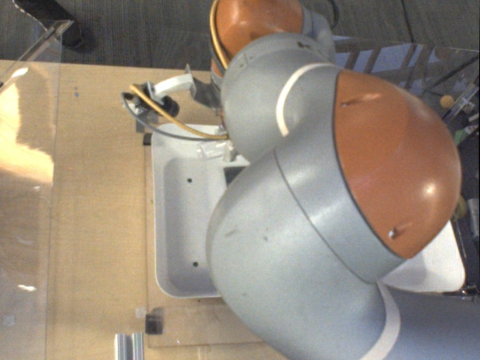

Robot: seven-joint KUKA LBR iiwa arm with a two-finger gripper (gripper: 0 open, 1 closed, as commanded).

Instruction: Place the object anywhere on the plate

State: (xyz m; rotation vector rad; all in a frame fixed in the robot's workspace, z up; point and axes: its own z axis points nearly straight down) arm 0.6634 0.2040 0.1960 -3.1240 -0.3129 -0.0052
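Note:
The grey arm [300, 223] with its orange caps [397, 156] reaches across from the right and covers most of both bins. Left of it lies a strip of one white bin [176, 223], whose floor is bare apart from two small dark dots. A corner of the other white bin [435, 272] peeks out at the right under the arm. Yellow and black cables [161, 115] with a white fitting [174, 85] loop out from the arm's far end near the bin's upper left corner.
The wooden bench [82, 201] spreads out to the left, with a glare patch on it. A small dark block [154, 322] and a metal piece [129, 345] sit near the bench's front edge. Dark carpet [135, 13] lies beyond the bench.

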